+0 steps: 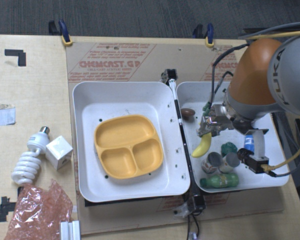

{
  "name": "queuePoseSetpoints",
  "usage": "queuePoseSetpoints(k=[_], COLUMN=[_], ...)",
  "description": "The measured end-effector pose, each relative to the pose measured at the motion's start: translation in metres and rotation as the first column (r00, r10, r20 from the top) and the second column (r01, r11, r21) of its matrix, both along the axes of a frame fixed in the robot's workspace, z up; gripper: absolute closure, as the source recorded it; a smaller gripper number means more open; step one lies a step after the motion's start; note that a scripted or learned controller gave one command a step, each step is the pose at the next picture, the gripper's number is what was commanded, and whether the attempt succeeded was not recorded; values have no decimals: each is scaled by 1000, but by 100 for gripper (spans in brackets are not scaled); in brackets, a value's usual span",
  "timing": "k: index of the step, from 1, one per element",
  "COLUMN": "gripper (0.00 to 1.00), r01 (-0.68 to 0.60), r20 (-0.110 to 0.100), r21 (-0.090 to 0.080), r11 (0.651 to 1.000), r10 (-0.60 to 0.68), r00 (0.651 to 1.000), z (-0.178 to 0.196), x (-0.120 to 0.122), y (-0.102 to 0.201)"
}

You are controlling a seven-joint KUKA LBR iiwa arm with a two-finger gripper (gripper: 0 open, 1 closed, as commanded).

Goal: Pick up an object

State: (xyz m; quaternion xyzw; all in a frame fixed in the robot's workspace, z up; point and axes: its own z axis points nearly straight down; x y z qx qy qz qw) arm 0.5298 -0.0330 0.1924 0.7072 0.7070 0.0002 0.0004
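Nothing picked up yet, judging by how things lie. At five o'clock in the right bin (277, 176): green bottle (220, 180), grey cans (221, 161) touching it, green lump (229, 147). Toward centre, banana (202, 146), likeliest target, directly under gripper (208, 126); grip state impossible to tell. Brown object (188, 114) at eleven o'clock from banana. Crowding all round. Off at nine o'clock, left bin (85, 134) with yellow tray (128, 146).

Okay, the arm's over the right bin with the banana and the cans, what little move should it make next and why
Probably lower straight toward the banana. The gripper sits just above its upper end in the right bin, nothing shows between its fingers, and the cans crowd the lower side.
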Motion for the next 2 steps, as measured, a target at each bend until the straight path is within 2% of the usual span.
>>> queuePoseSetpoints(k=[1,2], gripper=[100,100], r01=[-1,-2], r20=[-1,-1], r21=[0,-1], r11=[1000,1000], r10=[1,2], r00=[1000,1000], z=[19,0], x=[-22,41], y=[27,56])
